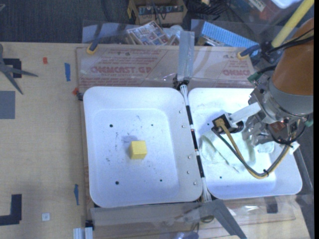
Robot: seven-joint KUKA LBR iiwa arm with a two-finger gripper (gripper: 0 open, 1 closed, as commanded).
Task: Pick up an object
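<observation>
Yellow block (138, 150) — a small cube — sits alone on the floor of the left bin (99, 108), slightly below the middle of it, flat on one face and touching no wall. Dark specks and a faint grey smudge mark the white floor around it.

Right bin (284, 185) lies just beside the left one, the two rims meeting along a dark seam. Some pale, translucent material lies on its floor near the left side; what it is cannot be told.

Gripper (259, 136) hangs over the right bin, well apart from the block, with nothing visible between its fingers. Whether the claw stands wide or narrow cannot be told from this angle — the wrist housing and cabling cover it. A yellow-and-black cable (239, 156) loops from a small black fitting down across the bin and back up to the wrist. Above, the arm (299, 68) shows its orange band over grey.

Behind both bins stands a clear panel (149, 68) with red lettering.
</observation>
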